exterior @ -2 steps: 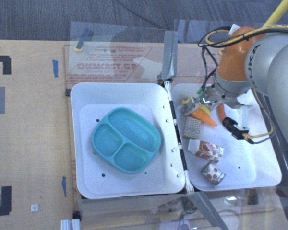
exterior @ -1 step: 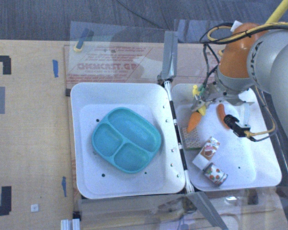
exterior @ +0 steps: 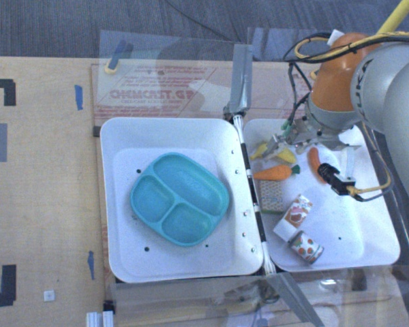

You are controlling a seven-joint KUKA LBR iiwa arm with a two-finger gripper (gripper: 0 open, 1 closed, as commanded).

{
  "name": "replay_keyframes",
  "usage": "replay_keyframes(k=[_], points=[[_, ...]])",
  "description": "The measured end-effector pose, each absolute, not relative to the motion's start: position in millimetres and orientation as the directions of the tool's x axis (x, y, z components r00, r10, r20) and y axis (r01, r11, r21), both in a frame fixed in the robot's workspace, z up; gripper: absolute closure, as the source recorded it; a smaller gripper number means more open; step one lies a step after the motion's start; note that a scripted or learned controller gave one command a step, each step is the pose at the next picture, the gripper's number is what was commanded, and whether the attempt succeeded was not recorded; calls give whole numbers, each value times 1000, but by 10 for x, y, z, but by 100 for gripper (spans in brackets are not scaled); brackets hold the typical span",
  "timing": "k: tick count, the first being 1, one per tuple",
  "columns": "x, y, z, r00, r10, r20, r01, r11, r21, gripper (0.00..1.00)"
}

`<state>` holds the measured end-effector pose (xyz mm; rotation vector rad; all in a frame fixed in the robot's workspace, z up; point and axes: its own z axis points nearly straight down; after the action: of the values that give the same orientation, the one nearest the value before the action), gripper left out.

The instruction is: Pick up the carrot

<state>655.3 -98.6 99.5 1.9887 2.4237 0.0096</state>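
The carrot lies in the right-hand bin, close to that bin's left wall and in its upper half. Its long axis runs nearly level across the view, tilted only slightly; the thin orange tip points left toward the divider between the bins, and the thicker end, with a small green top, points right. The gripper hangs above and just right of the carrot, near the bin's upper left area, carried on the grey arm with its orange band. Whether its jaws are spread or pressed together cannot be told from this angle, and no object is seen between them. Crowding is noted around the carrot: a yellow piece sits just above its thick end, and another yellow item lies up and to the left, near the bin wall. A second orange-red item lies to the right, standing more upright in the view. Directly below the carrot is a flat speckled packet. Further down are a white cup with a red print and a patterned can on its side. The left bin holds a blue divided plate, well apart from the carrot.
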Motion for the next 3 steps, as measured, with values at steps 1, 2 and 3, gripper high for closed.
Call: replay_keyframes(k=[1,2,3], points=[[6087,-1030,883,-100,995,0,995,100,8,0],[5758,-1271,894,-6,1000,1,1000,6,-2,0],[5442,-948,889,31,1000,-1,999,-31,8,0]])
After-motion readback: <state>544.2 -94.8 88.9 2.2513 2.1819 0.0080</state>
